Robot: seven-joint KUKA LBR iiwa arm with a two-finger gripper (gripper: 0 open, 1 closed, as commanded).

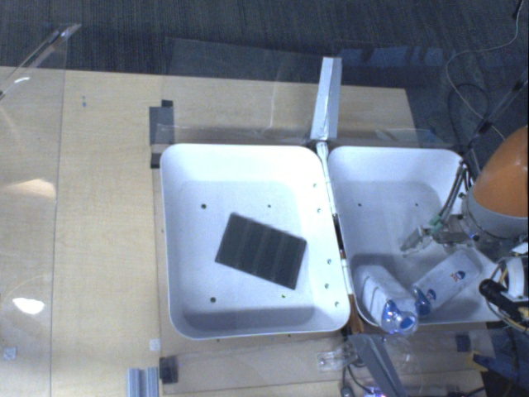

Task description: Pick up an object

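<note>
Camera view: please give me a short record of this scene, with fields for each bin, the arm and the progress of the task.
left bin: holds one dark flat rectangular pad, lying tilted near the middle
right bin: holds a clear plastic bottle with a blue cap and a second clear item at the front
arm: over the right bin's right side, orange band visible
gripper: low inside the right bin, just above the bottle
task progress: nothing visibly lifted yet
</note>
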